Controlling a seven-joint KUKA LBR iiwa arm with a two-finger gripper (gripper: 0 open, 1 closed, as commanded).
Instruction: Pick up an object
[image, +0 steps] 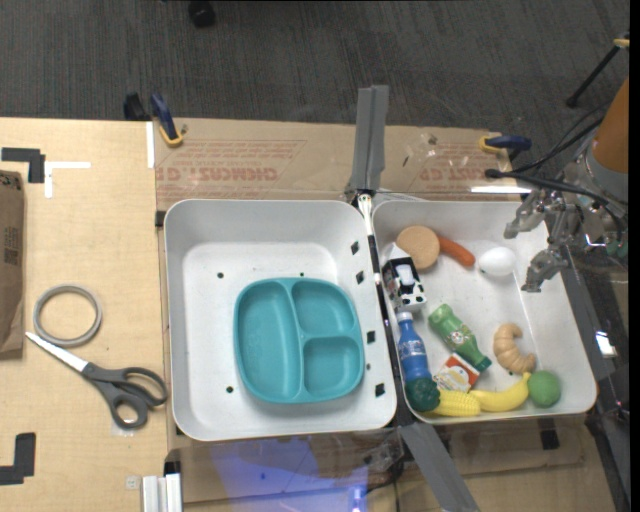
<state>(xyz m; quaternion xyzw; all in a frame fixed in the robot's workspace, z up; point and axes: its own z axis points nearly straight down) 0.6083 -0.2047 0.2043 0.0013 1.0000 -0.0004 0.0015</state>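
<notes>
Left shallow white plastic bin (190, 300): contains a teal three-compartment plastic tray (298, 340). Right of that bin, a second white bin (575, 330) contains a blue bottle (410, 350), green carton (460, 337), yellow banana (503, 397), green ball (545, 389), orange carrot (458, 252), white egg (496, 262), tan croissant (513, 347).

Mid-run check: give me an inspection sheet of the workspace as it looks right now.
Surface: wooden bench bearing two white bins side by side, left bin, right bin.
Job's things: right bin holds a carrot, egg, blue bottle, green bottle, croissant, banana, corn cob, green ball.
Clutter: teal divided plate in the left bin; scissors and tape roll on the bench.
Gripper: gripper over the right bin's far right corner, nothing between its fingers.
Cables: black cables near the arm.
Surroundings: dark carpet.
</notes>
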